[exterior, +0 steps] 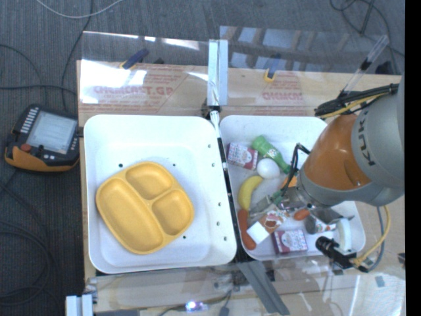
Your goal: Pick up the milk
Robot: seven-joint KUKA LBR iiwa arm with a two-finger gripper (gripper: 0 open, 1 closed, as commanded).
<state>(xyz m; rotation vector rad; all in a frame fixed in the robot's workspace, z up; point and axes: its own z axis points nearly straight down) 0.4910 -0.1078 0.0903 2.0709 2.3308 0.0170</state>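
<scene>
Overhead, the arm (345, 160) bends low above the right bin (231, 129).

This looks like a robotics lab or test room, not a home or kitchen. The floor is grey office carpet (39, 58), with loose cables (79, 5) trailing across it at the top of the frame. At the left edge a handheld control pad (43, 139) with a screen lies on the carpet. The wooden bench (151, 84) carries clear plastic guard panels (289, 48) along its upper side and two white bins (197, 127) set side by side. A heavy industrial robot arm (358, 157) reaches in from the right. The yellow divided plate (145, 206) and the toy food (253, 173) read as test props.
</scene>
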